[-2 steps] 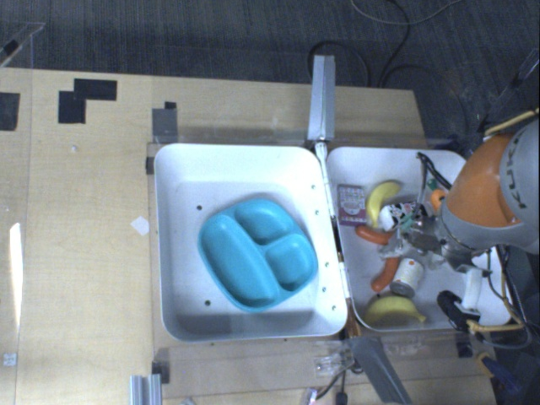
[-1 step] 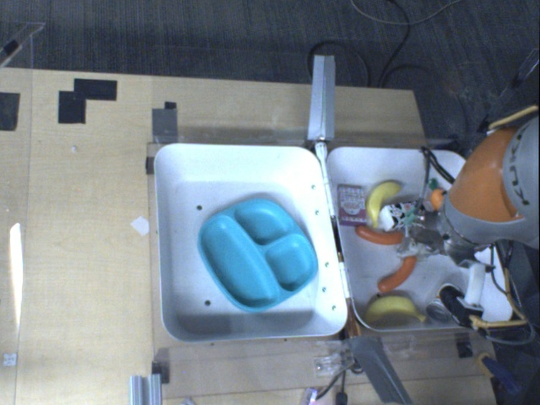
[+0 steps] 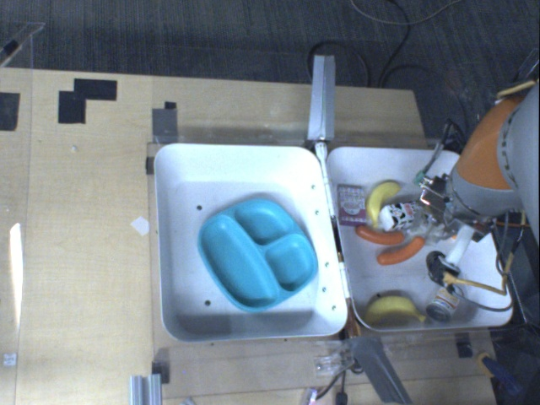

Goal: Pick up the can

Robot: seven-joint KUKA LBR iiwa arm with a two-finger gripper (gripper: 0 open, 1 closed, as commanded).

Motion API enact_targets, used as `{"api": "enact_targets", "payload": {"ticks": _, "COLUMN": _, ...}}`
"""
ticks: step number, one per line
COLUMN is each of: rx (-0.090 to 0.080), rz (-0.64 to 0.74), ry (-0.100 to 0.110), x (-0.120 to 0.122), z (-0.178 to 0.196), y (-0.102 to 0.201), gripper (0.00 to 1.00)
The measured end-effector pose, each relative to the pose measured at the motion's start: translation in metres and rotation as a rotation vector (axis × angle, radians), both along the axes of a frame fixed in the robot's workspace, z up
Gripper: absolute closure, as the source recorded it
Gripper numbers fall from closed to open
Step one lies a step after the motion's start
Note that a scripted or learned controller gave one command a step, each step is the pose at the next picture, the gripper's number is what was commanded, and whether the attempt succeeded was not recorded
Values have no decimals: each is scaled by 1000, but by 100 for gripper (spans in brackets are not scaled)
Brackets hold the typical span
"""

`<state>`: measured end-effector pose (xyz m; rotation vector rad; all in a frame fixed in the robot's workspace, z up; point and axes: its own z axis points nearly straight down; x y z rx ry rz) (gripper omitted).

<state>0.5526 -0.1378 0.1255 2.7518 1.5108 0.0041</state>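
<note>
While the arm [image 3: 498, 154] reaches in from three o'clock over the right bin [image 3: 363, 163], the can [image 3: 442, 305] lies low in that bin, near its six o'clock wall toward the five o'clock corner. It is a small silvery can, tipped over or strongly tilted, and its long axis seems to run from about seven o'clock to one o'clock, with the round metal end facing seven o'clock and a darker, ring-like part at the one o'clock end; the can is small and partly blurred, so this reading is uncertain. The gripper [image 3: 432, 199] sits over the middle of the right bin, and the can lies at about six o'clock from it, well apart, nothing of the can touching the tool. How far the gripper stands apart cannot be told from this slanted look down, and no object can be seen gripped in it. Just at nine o'clock of the gripper is a white patterned object [image 3: 396, 217], with an upper banana [image 3: 380, 197] beside it and two orange carrot-like pieces [image 3: 391, 243] below. A lower banana [image 3: 393, 308] lies just at nine o'clock of the can. A dark red card [image 3: 350, 202] lies by the divider. The left bin [image 3: 177, 226] bears a blue divided plate [image 3: 256, 252].
</note>
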Motion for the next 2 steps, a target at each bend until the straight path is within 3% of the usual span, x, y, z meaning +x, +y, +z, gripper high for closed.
{"api": "enact_targets", "payload": {"ticks": 1, "rx": 0, "rz": 97, "ry": -2, "x": 25, "z": 100, "y": 55, "gripper": 100}}
{"api": "enact_targets", "payload": {"ticks": 2, "rx": 0, "rz": 20, "ry": 0, "x": 18, "z": 121, "y": 131, "gripper": 100}}
